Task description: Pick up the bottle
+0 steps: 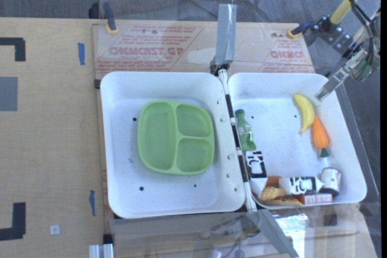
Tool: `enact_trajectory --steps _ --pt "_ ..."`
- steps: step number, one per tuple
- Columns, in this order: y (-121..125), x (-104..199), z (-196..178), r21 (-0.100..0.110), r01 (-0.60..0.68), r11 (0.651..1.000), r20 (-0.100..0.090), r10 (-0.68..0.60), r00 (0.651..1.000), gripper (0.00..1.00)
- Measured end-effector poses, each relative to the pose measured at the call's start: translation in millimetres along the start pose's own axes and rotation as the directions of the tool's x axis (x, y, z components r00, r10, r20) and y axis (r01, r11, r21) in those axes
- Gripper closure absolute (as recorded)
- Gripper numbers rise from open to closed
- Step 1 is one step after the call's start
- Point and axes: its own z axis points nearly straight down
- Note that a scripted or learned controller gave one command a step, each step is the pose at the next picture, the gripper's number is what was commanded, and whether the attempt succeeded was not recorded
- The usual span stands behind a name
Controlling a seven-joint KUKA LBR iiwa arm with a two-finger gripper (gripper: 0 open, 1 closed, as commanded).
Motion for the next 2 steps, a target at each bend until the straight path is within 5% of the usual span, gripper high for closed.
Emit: enact_trajectory --steps 1,2 --pt "14.0 -3.7 -86.3 -0.002 0.147 0.989 0.003 -0.147 0.989 0.0" --pt "48.3 1.6 7.6 0.001 -0.062 0.998 -0.002 0.062 0.998 0.0"
